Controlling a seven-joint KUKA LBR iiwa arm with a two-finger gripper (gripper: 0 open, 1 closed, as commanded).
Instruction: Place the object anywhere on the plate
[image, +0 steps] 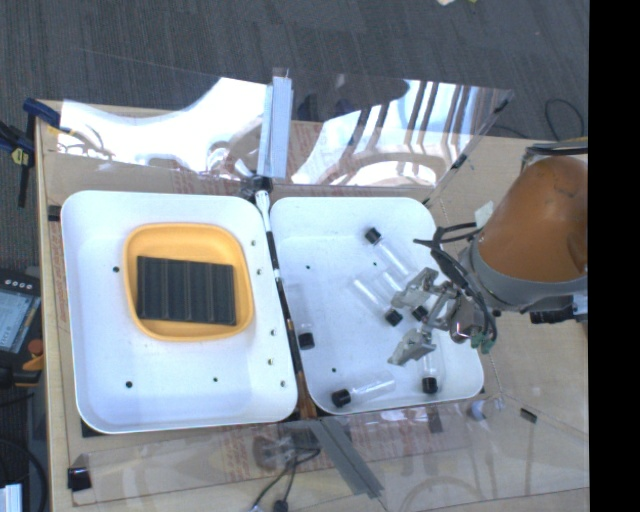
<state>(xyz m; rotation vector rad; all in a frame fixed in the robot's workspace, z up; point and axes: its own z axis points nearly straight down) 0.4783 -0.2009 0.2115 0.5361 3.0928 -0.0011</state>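
A yellow plate with a dark ridged insert sits in the left bin. Several clear tubes with black caps lie in the right bin: one at the upper middle, one in the middle, and one near the front edge. My gripper hangs low over the right side of the right bin, just right of the middle tube. Its two metal fingers stand apart, open, and I see nothing held between them.
A loose black cap lies near the right bin's left wall and another near its front right corner. The orange wrist band looms over the right edge. A clear screen stands behind both bins.
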